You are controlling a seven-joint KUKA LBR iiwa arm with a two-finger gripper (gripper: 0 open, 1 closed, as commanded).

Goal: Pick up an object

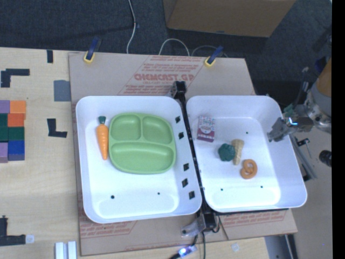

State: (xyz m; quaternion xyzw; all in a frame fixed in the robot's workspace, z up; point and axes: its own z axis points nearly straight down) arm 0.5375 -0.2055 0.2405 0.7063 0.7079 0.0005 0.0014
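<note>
Pretzel (248, 169) (right bin (280, 196)), left of tool (280, 127), well apart

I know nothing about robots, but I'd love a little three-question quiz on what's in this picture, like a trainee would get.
1. True or false: the carrot lies inside the green tray.
2. Which bin holds the pretzel? A) the left bin B) the right bin
3. Fill in: the small pink packet lies near the right bin's ____ wall, next to the divider between the bins.

Key
1. False: it lies beside the tray, on its left, on the bin floor.
2. B, near the ice cream cone.
3. Left. The tool sits at the opposite, right rim.
</note>
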